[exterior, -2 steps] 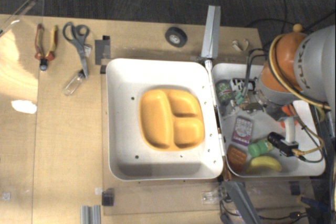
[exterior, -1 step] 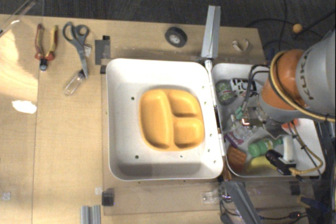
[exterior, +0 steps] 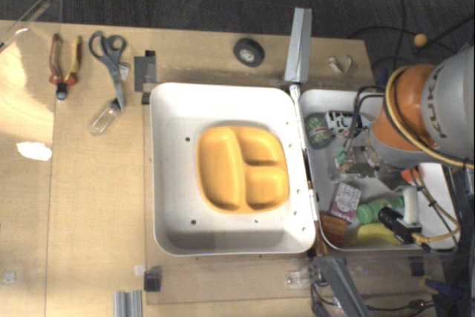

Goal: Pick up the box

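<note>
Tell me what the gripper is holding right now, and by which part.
It cannot be told. The gripper is down among the clutter in the right bin, near a small box, but the view shows nothing clearly between its fingers.

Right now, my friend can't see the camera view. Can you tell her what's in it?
A grey and orange robot arm reaches from the right over the right white bin, which holds a jumble of small items. The left white bin holds a yellow divided tray, and scissors and pliers lie on the wooden bench.
</note>
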You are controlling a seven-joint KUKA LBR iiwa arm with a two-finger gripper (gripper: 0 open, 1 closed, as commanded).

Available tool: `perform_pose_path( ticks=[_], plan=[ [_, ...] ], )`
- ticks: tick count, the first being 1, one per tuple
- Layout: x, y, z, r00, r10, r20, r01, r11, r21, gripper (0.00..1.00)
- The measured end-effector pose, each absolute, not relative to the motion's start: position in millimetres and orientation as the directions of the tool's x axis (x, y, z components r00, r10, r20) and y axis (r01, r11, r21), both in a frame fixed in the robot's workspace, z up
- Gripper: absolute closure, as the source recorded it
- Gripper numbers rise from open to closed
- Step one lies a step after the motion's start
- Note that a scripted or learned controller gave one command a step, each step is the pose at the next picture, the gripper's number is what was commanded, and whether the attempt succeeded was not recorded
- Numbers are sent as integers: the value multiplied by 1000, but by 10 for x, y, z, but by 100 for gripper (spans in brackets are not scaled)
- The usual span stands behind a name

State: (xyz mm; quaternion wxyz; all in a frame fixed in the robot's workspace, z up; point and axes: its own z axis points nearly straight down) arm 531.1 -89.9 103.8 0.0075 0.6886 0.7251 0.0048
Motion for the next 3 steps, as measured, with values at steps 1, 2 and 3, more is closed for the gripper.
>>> perform_pose_path(
  ticks=[1, 2, 3],
  plan=[
    [5310, -899, 1037, -52, 999, -4, 999, 52, 17, 0],
    [4938, -920, 906, -57, 998, -4, 998, 57, 22, 0],
    [4968, -948, 1025, -56, 998, -11, 998, 56, 31, 100]
  ],
)
